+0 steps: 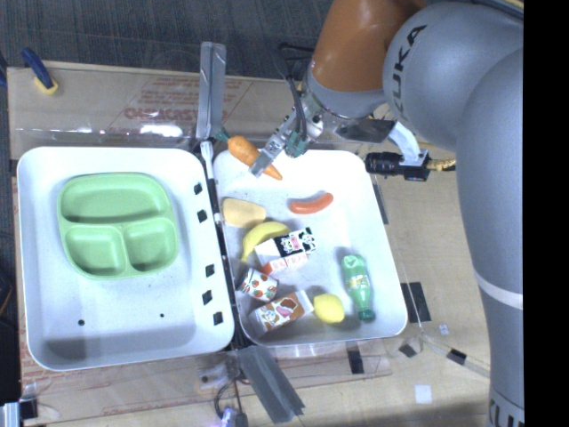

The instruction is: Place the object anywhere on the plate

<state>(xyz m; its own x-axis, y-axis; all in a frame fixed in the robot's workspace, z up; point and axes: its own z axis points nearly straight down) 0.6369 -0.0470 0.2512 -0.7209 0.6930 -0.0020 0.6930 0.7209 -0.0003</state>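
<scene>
A green plate (116,222) with three compartments lies in the left white bin (53,327). An orange carrot (242,149) hangs slantwise over the back left corner of the right bin (378,238), near the divider between the bins. My gripper (266,161) reaches down from the upper right and its fingers (263,161) cross the carrot's middle, shut on it. The carrot's thick end points toward the left bin and its tip toward the right bin.
The right bin holds a sausage (310,203), a tan wedge (242,212), a banana (265,236), a cow-patterned carton (292,245), two small cartons (259,285) (281,311), a lemon (329,308) and a green bottle (356,285). The arm's bulk (444,78) looms at the right.
</scene>
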